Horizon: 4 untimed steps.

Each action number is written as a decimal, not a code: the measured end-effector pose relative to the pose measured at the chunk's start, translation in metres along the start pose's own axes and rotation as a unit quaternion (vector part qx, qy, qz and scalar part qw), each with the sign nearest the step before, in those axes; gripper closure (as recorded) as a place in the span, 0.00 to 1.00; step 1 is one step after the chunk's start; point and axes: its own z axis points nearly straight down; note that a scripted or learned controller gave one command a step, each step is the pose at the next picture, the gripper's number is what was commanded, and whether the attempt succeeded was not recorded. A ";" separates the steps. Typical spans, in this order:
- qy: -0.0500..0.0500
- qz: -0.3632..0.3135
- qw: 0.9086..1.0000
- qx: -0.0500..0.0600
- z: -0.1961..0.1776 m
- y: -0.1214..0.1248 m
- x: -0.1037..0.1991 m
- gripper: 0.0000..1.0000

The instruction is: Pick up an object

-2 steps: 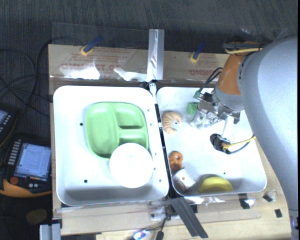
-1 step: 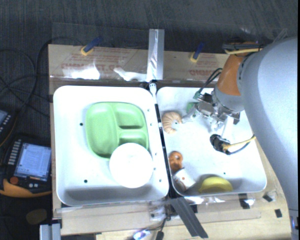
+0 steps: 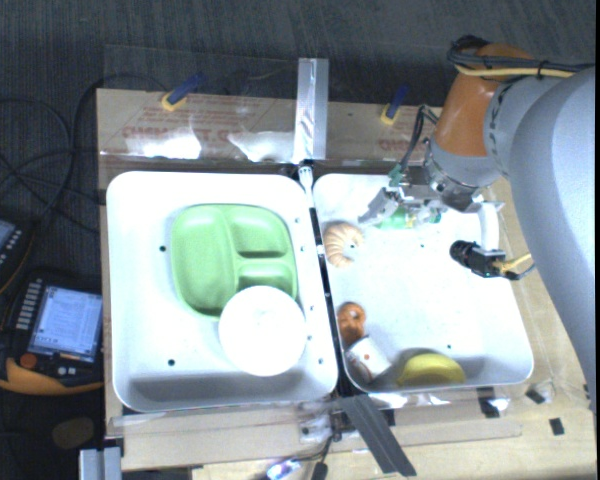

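Seashell (image 3: 342,241) is seen lying at the right bin's (image 3: 500,313) left wall, just left of the gripper (image 3: 400,208), apart from it. Whether the gripper is spread or closed cannot be made out. An orange ball (image 3: 351,317), a small cup (image 3: 365,356) and a banana (image 3: 430,370) are also held there; a green tray (image 3: 230,251) and white bowl (image 3: 263,328) lie in the left bin (image 3: 140,298).

Single fixed camera, mounted above the bench (image 3: 140,118), looking down at a slant. Both white bins (image 3: 130,368) fall within frame at moderate range. The arm (image 3: 540,118) enters from frame right; its gripper (image 3: 405,203) sits right of centre, above mid-height.
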 end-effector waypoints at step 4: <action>-0.002 -0.368 0.930 -0.003 0.043 0.014 -0.019 0.00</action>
